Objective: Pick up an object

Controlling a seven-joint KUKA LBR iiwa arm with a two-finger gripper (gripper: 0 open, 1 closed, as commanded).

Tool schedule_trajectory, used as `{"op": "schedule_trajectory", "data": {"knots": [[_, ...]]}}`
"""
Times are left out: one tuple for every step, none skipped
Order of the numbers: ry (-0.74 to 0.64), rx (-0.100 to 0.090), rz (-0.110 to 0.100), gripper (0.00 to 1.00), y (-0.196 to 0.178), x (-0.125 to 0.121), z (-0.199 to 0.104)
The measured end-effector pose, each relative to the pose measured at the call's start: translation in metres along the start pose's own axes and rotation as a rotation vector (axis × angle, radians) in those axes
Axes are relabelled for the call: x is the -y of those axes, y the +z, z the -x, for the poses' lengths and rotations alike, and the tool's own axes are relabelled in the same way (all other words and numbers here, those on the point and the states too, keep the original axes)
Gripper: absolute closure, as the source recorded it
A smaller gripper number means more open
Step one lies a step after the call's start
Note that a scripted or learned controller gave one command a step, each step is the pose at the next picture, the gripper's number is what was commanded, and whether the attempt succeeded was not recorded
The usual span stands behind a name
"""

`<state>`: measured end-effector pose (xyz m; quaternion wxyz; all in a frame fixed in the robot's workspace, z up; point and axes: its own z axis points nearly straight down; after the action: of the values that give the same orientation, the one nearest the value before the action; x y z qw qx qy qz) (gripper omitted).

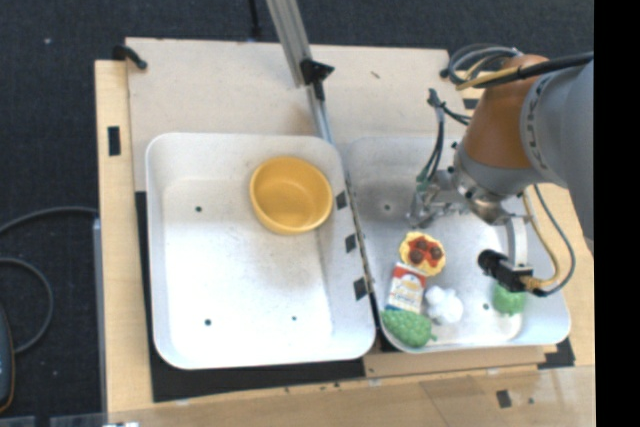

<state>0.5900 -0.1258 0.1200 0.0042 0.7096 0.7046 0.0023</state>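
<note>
My gripper [428, 205] hangs low over the right bin [380, 175], under the grey arm with its orange band [505, 105]. Just below the gripper lies a round yellow toy with a red top [423, 253]; I cannot tell whether they touch. Further toward the bin's front edge are a small white and red carton [405, 291], a green knobbly piece [408, 326] and a white lumpy object [444, 305]. Another green object [508, 300] lies at the front right, partly behind a black part of the arm's cabling.
A yellow bowl [290, 194] stands upright in the back middle of the left bin [200, 315]. A slanted metal pole [285, 5] rises behind the bins. Cables [545, 245] loop down beside the arm.
</note>
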Motion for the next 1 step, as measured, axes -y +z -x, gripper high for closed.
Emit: {"op": "schedule_trajectory", "data": {"knots": [[-0.010, -0.002, -0.004, 1.00, -0.0461, -0.0090, 0.0004]]}}
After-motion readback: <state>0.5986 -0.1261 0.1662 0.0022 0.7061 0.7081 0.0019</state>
